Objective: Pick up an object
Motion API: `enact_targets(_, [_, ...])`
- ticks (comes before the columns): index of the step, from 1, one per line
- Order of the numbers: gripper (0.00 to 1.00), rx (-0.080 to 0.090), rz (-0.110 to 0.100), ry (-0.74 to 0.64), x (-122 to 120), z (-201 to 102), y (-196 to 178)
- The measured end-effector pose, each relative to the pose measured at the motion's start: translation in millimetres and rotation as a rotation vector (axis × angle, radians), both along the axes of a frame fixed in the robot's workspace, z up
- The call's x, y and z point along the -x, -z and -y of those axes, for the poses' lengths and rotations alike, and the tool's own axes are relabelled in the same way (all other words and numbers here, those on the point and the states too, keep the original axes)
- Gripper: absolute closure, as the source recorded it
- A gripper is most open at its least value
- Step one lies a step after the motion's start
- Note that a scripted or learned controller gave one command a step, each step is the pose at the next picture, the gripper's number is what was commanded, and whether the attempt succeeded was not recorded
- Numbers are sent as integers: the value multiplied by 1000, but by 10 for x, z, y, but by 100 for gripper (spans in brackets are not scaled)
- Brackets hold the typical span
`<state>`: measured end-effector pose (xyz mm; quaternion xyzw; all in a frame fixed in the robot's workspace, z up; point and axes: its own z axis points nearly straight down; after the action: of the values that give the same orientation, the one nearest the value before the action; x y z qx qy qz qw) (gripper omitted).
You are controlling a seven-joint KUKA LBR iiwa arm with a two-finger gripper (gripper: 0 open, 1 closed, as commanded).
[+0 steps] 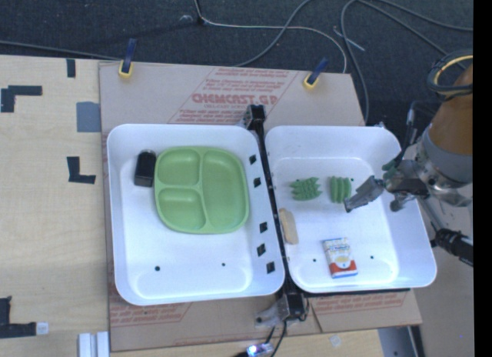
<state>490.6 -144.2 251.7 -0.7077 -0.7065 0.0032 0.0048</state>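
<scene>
Two white bins sit side by side on the bench. The left bin [131,271] has a green plate [202,190] with three parts, and a small black block [144,168] touching the plate's left edge. The right bin [384,144] has four small things: two green veggies, one [306,188] near the middle and one [339,188] just beside it on the right, a tan stick [289,226] lying along the left wall, and a small box [339,258] with red and white on it near the front. The arm [450,136] comes in from the right, over the right edge of that bin. Its gripper [377,191] hangs low near the right green veggie, with one dark finger [361,195] pointing toward it. The gripper looks partly open, and nothing sits between its fingers. I cannot tell if the finger touches the veggie or is only very close. So the job seems just begun: nothing is picked up yet, and every thing lies flat in its bin. The right green veggie looks like the one it is going for, but that is a guess. What is left is to get the fingers around a thing, close them, and lift it.
</scene>
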Motion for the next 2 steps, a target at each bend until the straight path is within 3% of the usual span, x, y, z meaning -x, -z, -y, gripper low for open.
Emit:
enact_targets(1, [0,2,10,-3,-21,-2,-47])
enact_targets(2, [0,1,3,-3,-9,-51,591])
